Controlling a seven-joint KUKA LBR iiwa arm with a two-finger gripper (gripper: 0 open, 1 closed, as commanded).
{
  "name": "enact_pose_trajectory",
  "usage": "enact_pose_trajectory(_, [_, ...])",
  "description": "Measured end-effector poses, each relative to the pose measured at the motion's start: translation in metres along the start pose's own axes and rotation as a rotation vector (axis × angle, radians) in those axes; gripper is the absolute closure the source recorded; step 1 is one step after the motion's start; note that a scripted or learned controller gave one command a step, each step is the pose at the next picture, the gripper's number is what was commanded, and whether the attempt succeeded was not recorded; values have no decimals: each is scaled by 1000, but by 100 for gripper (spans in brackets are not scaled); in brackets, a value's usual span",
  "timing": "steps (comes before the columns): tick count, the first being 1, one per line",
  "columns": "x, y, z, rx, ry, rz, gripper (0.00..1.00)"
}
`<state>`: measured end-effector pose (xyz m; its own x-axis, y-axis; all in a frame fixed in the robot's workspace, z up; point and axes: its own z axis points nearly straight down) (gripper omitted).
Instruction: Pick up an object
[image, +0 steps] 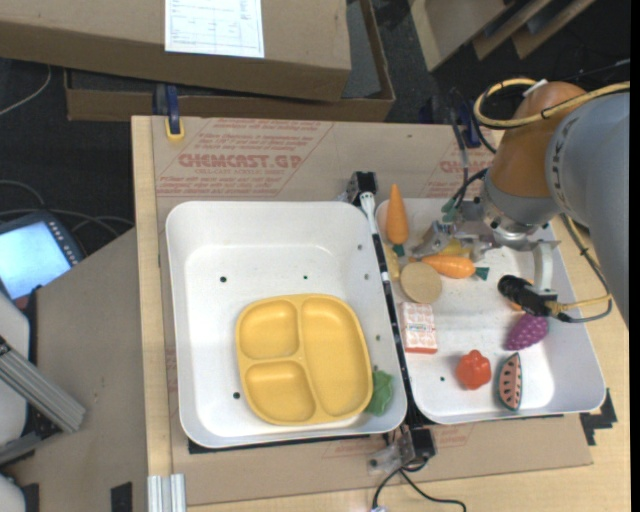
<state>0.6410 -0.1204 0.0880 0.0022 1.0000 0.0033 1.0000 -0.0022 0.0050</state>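
My gripper (455, 240) is low over the back of the right bin (575, 385), and the grey arm reaches in from the upper right. Just in front of it lies an orange carrot with a green tip (449, 266). Whether the gripper touches the carrot I cannot tell. A second orange carrot (397, 213) leans at the bin's back left corner. A tan round disc (421, 284) sits beside the lying carrot, on its left.
Further forward in the right bin are a white and red box (420, 327), a red pepper (474, 369), a watermelon slice (510, 381) and purple grapes (527, 330). The left bin (200, 250) holds a yellow divided plate (302, 357) with a green leafy piece (381, 392) at its corner.
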Motion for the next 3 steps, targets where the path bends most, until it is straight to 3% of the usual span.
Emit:
enact_pose_trajectory(1, [1,2,-12,-6,-1,-2,100])
enact_pose_trajectory(2, [1,2,-11,-4,-1,-1,0])
enact_pose_trajectory(3, [-7,-29,4,10,-2,-1,0])
